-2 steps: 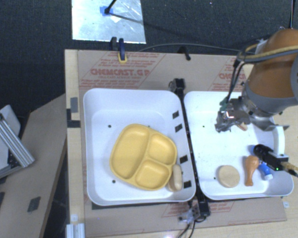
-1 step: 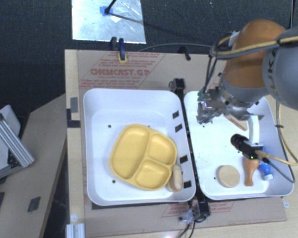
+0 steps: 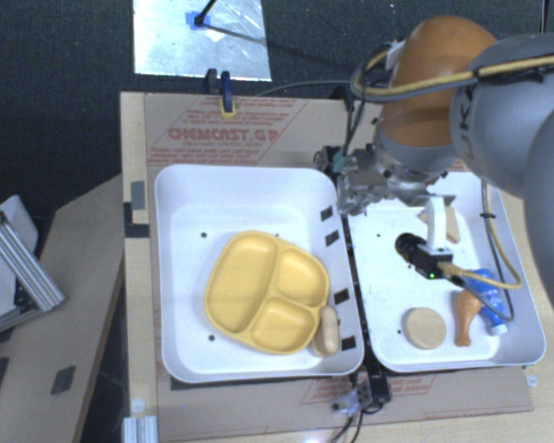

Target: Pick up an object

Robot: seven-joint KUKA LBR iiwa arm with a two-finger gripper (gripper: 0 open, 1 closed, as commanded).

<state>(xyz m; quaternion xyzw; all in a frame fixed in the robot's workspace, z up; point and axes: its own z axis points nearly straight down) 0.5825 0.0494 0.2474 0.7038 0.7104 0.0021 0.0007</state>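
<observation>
**Edges / room to move**
- L bin [image 3: 186, 220]: yellow divided plate [image 3: 266, 291] lies mid-floor, turned at a slant. Bare white floor along the far wall & the left side.
- Plate's near-right corner runs close to the wall shared w/ the R bin. A tan roll-shaped piece [image 3: 327, 330] sits there, touching the plate rim and just beside that wall. Tight spot.
- R bin [image 3: 388, 284]: open floor in the middle & near-left. Things crowd the near-right.
- Round tan disc [image 3: 425, 328] lies flat near the front wall, apart from it.
- Brown drumstick-shaped piece [image 3: 465, 314] lies just right of the disc, lengthwise front-to-back.
- Blue item [image 3: 487, 295] (tube? can't tell) lies at a slant near the right wall. Touching the drumstick piece or only close: can't tell.
- Hand [image 3: 360, 190] hangs over the far-left corner of the R bin, by the rim between the bins. Open or closed: can't tell, the wrist body covers it.
- Arm [image 3: 517, 118] comes in from the right w/ its orange band [image 3: 439, 72] above the wrist, and hides the R bin's far-right corner.

**Surface / room**
- Both bins rest on a brown cardboard sheet [image 3: 231, 132] w/ red lettering, on a tan surface [image 3: 83, 275].
- Blue-yellow clamp [image 3: 224, 89] at the cardboard's far edge.
- Beyond it, a shiny silver sheet [image 3: 203, 26] against dark covering.
- Metal rail [image 3: 14, 257] at the view's left edge.
</observation>
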